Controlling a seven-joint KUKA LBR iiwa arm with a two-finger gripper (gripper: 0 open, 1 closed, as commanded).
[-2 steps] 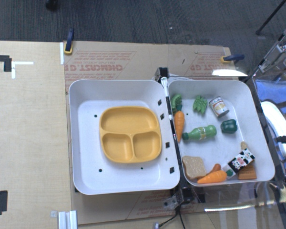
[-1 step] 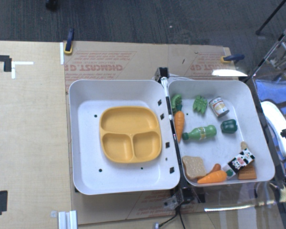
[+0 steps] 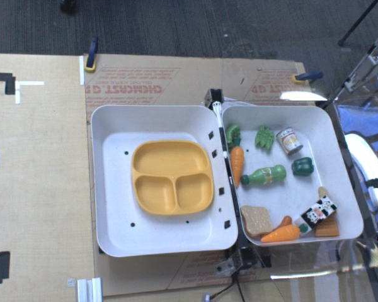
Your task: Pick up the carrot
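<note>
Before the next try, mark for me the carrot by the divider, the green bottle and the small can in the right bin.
carrot (image 3: 237, 163), camera view, on its orange body
green bottle (image 3: 264, 176), camera view, on its middle
small can (image 3: 290, 140), camera view, on its labelled side

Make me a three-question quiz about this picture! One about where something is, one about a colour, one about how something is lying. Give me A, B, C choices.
1. Where is the yellow tray?
A. left bin
B. right bin
C. on the floor

2. What colour is the bottle?
A. blue
B. green
C. pink

3. How is the can placed?
A. hanging in the air
B. lying in the right bin
C. stacked on the tray

Answers: 1 A, it sits in the left bin. 2 B, it is green. 3 B, it lies in the right bin near the green pepper.
</note>
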